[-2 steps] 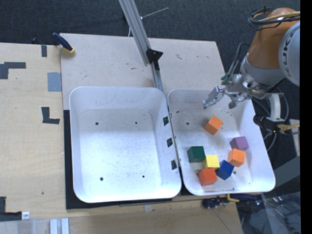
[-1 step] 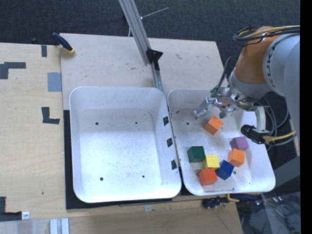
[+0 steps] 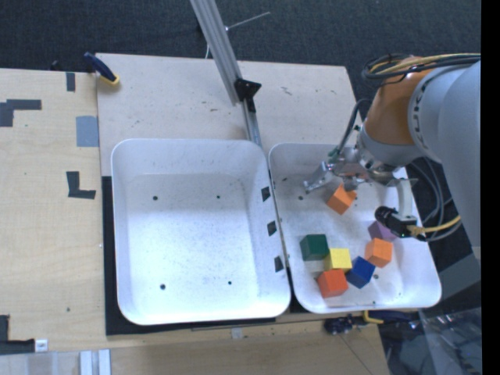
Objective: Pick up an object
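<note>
Several small coloured blocks lie in the right white bin. Nearest the gripper is an orange wooden cube, just below it; grasp unconfirmed, claw state cannot be told. Advice: centre over the cube, descend squarely, close, lift vertically.

No readable text, labels, brands or numbers anywhere; nothing legible on bins, blocks, arm or counter.

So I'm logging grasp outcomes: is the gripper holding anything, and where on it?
Cannot be told. The gripper sits right over an orange block in the right bin, but contact is unclear.
</note>
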`<state>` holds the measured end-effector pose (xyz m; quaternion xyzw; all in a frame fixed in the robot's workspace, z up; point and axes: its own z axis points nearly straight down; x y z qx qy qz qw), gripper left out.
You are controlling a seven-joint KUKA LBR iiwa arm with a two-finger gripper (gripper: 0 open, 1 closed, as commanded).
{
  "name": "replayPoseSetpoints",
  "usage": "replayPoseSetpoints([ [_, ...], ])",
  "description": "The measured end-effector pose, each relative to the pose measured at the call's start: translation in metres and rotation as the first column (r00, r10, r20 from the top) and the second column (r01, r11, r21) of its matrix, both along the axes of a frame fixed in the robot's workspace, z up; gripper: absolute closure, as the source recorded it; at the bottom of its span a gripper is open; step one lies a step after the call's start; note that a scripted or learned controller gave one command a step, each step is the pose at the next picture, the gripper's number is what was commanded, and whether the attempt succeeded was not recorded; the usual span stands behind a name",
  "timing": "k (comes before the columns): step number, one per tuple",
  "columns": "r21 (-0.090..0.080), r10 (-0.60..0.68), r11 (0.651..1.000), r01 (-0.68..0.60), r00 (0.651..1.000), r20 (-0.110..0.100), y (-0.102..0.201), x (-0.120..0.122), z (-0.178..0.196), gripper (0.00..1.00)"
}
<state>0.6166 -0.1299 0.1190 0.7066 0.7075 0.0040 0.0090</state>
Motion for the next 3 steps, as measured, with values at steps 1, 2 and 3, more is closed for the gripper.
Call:
replayPoseSetpoints([
  [1, 0.0, 0.002, 1.0, -0.002, 1.0, 0.002, 0.001, 0.001, 0.008, 1.0],
  [2, 0.007, 0.001, 1.0, -0.001, 1.0, -0.013, 0.008, 0.0, 0.07, 1.0],
  [3, 0.006, 0.001, 1.0, -0.001, 1.0, -0.012, 0.008, -0.001, 0.134, 1.0],
])
